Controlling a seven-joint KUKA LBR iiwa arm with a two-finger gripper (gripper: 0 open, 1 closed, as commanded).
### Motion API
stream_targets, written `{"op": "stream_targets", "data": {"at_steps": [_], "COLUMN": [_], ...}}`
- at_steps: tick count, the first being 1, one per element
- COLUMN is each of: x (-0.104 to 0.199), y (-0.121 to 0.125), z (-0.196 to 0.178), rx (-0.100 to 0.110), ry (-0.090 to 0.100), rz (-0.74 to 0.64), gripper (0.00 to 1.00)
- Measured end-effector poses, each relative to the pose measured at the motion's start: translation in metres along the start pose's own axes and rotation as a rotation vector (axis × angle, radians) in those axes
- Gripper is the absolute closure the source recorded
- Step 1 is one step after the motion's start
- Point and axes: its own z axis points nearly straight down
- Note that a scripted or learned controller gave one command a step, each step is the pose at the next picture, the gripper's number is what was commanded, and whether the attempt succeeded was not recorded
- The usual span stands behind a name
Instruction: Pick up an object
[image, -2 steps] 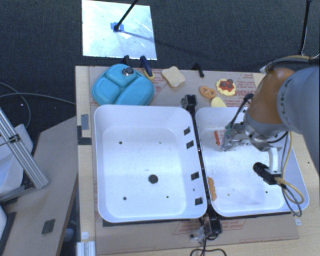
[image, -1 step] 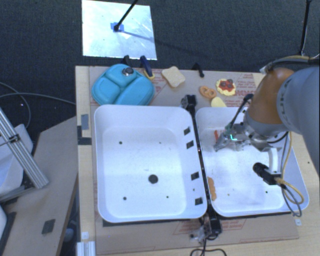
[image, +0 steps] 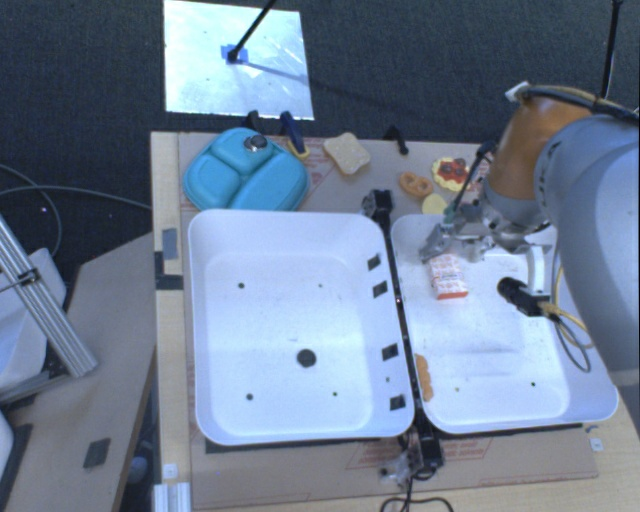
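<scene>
A dark disc (image: 306, 357) was seen in the left bin (image: 215, 300). In the right bin (image: 590, 400), a small packet (image: 447, 277) lay near the far wall, with an orange piece (image: 423, 376) by the left wall. The gripper (image: 462, 240) was poised just above the packet; its fingers' state could not be told.

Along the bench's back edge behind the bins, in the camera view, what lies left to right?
Blue tray → bread slice → pretzel-like piece → pizza-like piece.
</scene>
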Motion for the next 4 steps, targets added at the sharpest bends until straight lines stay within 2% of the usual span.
{"op": "stream_targets", "data": {"at_steps": [1, 2, 3, 4], "x": [-0.001, -0.033, 0.034, 0.06], "y": [-0.072, -0.007, -0.003, 0.0], "z": [-0.003, -0.001, 0.001, -0.107], "rx": [0.001, 0.0, 0.007, -0.003], "ry": [0.0, -0.001, 0.002, 0.003], "rz": [0.006, 0.002, -0.003, -0.001], "gripper": [0.0, 0.0, 0.0, 0.0]}}
